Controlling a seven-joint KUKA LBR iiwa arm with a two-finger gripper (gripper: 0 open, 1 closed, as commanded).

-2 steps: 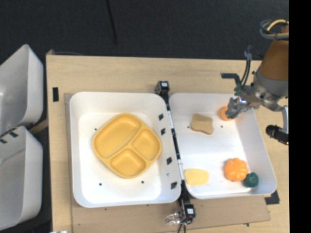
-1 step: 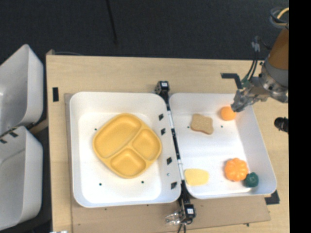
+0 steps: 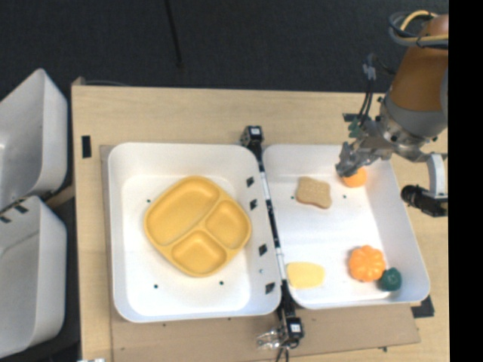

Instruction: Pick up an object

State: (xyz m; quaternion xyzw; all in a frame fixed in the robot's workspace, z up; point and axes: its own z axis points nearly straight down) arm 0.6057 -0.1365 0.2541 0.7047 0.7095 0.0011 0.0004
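My gripper hangs over the far right part of the right bin, directly above a small orange object that peeks out below its tip. Whether the object lies between the fingers is hidden. A tan biscuit-like piece lies to the left of the gripper. Near the front of the same bin lie a pale yellow piece, an orange pumpkin-shaped toy and a small dark green item.
The left bin holds a yellow divided plate. A raised divider with black clips separates the two bins. White chairs stand left of the bench.
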